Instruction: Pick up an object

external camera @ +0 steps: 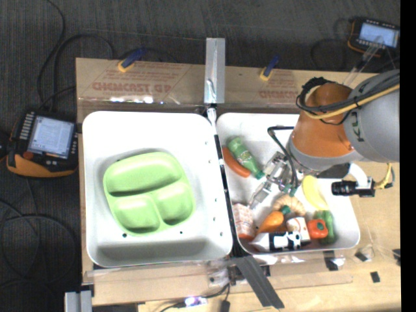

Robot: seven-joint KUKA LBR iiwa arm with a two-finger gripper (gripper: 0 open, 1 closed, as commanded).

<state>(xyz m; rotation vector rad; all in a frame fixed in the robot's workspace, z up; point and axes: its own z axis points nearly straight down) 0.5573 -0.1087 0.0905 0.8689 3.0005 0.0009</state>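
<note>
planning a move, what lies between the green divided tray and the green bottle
In the camera view, between the green divided plastic tray and the green plastic bottle lie the bins' white adjoining rims and an orange-red sausage.

The bench bears two white bins side by side, left bin and right bin.

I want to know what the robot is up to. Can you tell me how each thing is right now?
Gripper: low in the right bin, nothing seen between its fingers.
Green tray: flat in the left bin, right side up.
Green bottle: lying on its side.
Sausage: lying beside the bottle.
Banana: lying near the right wall.
Carrot: lying in the toy pile.
Right bin: holds the toys.
</note>
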